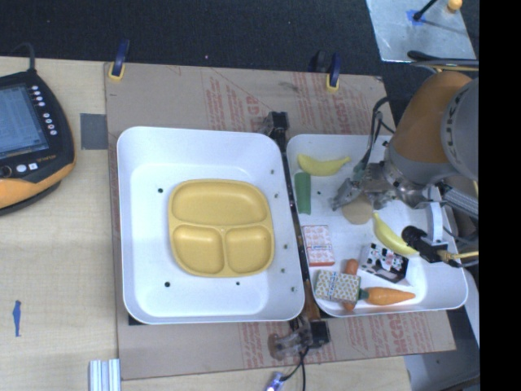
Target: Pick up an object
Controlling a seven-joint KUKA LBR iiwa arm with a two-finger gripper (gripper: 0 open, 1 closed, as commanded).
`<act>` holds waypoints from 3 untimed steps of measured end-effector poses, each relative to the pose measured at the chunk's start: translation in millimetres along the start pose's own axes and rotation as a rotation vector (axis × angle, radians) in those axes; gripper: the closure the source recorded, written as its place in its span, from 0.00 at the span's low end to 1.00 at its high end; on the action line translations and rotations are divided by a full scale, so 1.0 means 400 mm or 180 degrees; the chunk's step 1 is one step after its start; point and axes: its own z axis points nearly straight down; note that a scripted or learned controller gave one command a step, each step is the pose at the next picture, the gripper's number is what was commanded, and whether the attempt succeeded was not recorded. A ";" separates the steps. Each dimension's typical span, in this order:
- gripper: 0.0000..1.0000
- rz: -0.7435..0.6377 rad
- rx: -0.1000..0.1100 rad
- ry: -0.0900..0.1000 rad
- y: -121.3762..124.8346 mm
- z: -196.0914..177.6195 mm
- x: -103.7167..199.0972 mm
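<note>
The right bin (pixel 440 300) holds several small objects. A yellow banana (pixel 322 165) lies at its far left, with a green stick (pixel 303 192) just below it. A second banana (pixel 392 239) lies toward the right. Along the front are a red-and-white card (pixel 317 244), a chequered packet (pixel 336 285), an orange carrot (pixel 387 296) and a black-and-white piece (pixel 384 261). My gripper (pixel 352 195) hangs low in the bin's middle, right above a beige round lump (pixel 356 213). I cannot see whether it touches the lump.
The left bin (pixel 142 283) carries a yellow divided plate (pixel 221 226). A teach pendant (pixel 28 137) lies on the bench at far left. The grey and orange arm (pixel 431 129) covers the right bin's far right corner.
</note>
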 end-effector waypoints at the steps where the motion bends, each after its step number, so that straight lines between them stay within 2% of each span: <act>1: 0.00 0.0014 -0.0012 0.0004 0.150 -0.002 -0.136; 2: 0.00 0.0007 -0.0001 0.0000 0.028 0.000 -0.026; 3: 0.00 0.0008 -0.0001 0.0000 -0.255 0.002 -0.166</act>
